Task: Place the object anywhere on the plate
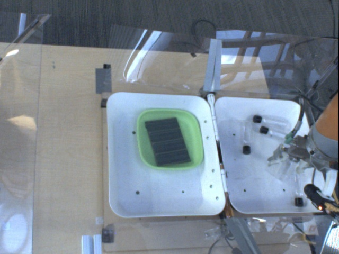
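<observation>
Pale wooden bench [53, 142] stretches out here, bright glare bouncing off clear panels [143, 52] along its back. Behind it lies dark carpet [132, 4].

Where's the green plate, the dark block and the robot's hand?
green plate [143, 142]: camera view, left rim.
dark block [167, 141]: camera view, middle of top face.
hand [288, 153]: camera view, between its fingertips.

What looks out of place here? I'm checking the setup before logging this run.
Nothing looks spilled or damaged. The dark ribbed block lies on the green plate in the left bin, a little askew to the plate's edges. The end effector is over the right bin.
</observation>
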`<state>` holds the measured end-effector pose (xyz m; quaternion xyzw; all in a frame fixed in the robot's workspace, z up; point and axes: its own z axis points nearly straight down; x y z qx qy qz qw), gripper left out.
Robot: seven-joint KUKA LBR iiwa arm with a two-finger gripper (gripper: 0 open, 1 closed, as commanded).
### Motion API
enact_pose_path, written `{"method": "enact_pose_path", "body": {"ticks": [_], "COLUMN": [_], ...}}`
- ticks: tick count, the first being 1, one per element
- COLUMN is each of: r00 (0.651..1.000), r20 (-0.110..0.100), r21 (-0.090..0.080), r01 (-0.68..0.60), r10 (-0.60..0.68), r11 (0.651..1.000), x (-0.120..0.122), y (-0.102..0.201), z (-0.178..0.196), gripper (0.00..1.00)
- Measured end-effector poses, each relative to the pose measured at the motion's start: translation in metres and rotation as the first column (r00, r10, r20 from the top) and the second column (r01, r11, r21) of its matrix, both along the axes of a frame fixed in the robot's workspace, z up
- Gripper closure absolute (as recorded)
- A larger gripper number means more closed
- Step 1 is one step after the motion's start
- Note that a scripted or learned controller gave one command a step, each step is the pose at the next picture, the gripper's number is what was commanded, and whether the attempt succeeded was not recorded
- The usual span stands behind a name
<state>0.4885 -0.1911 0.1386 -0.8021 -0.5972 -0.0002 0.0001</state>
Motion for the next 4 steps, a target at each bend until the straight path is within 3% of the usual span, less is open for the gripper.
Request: {"method": "enact_pose_path", "body": {"ticks": [1,2,3,4], "r00": [0.998,0.994,1.0,1.0], "r20": [0.018,0.005,0.004,0.003], "r21": [0.0,-0.001,-0.002,-0.002], "r01": [0.058,0.108,0.011,0.018], "r10": [-0.058,-0.108,-0.011,-0.018], "r11": [0.998,0.994,1.0,1.0], "x": [0.006,0.002,0.001,0.001], "y": [0.091,0.046,-0.001,-0.005], "z": [-0.05,0.036,0.079,0.081], "gripper": [0.0,0.0,0.0,0.0]}}
